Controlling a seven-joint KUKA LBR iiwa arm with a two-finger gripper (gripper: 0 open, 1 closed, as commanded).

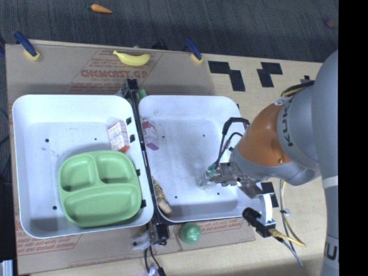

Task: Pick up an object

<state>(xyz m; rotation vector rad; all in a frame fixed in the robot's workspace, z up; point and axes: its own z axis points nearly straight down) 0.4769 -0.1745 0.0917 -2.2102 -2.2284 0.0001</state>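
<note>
Cardboard-covered tabletop bearing two shallow white plastic bins. The left bin holds a light-green three-compartment plate and, just beyond it, a small red-and-white packet. The right bin holds a pink-and-white wrapped packet at its left wall and a tan object in its near-left corner. A green ball lies outside, near the bin's front rim. The jaws sit low in the right bin's near-right area; whether they are released or clenched cannot be told.

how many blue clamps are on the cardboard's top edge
2 in view: one blue clamp at the top left corner, the other blue clamp above the right white bin. The arm could hide others.
</note>
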